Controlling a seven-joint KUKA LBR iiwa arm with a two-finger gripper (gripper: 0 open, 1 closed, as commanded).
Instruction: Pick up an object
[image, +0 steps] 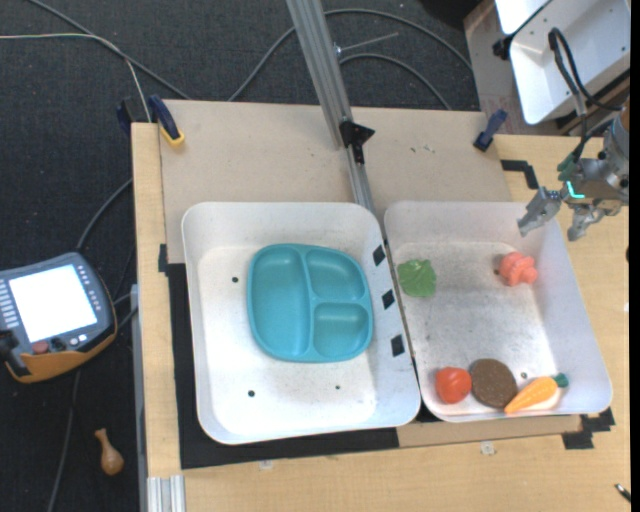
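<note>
We see two white bins side by side: the left bin (215, 400) holds a teal tray (305, 303), lying flat in the middle, while the right bin (580, 330) carries the loose pieces we might pick. A green piece (417, 278) sits near that bin's left wall, a pink piece (517, 268) toward the far right, and a tomato (452, 384), a brown disc (492, 382) and a carrot (533, 394) crowd together along the near edge, the disc touching its neighbours. That spread, we judge, leaves the pink piece the easiest target, since it lies alone and nearest the gripper (561, 217). The gripper hangs above the right bin's far right corner, its two fingers spread apart and holding nothing, touching no object.
</note>
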